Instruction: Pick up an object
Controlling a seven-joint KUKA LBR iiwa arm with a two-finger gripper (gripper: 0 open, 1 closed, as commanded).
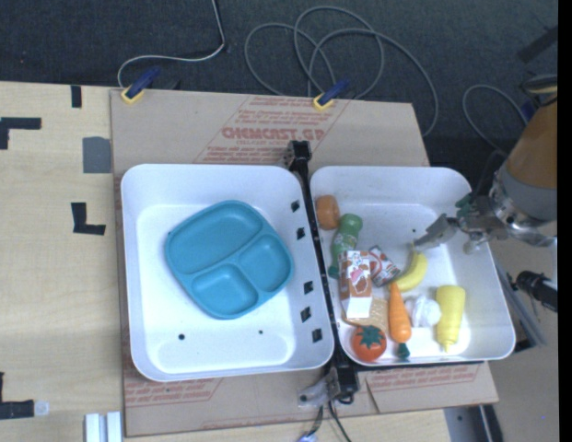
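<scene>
Dark carpet (83, 17) lies at the far side of the scene, with grey cables (332, 49) looped across it. On the pale worktop (46, 274) sits a brown cardboard sheet (258, 127), held at its far edge by two blue-and-yellow clamps (138, 86); red printing on the sheet reads "CHEMCAST GP", repeated in rows and seen upside down. Black tape marks (14, 132) dot the worktop to the left.

Two white bins stand side by side on the cardboard. The left bin (152, 339) holds a blue divided plate (230, 258) with three compartments. The right bin (405, 187) holds the pickable things, gathered toward its left and near parts: an orange (327, 211) at the far left, a green bottle (345, 236) just near of it, a red-and-white carton (357, 279) whose label is too small to read, a banana (414, 271), a carrot (399, 311), a tomato (368, 343) at the near edge, and a yellow bottle (449, 315) on the right.

The grey arm (530, 187) reaches in from the right. Its pincer (442, 231) hangs over the right bin's far right part, near the banana but apart from it; I cannot tell how wide its fingers stand, and nothing shows between them.
</scene>
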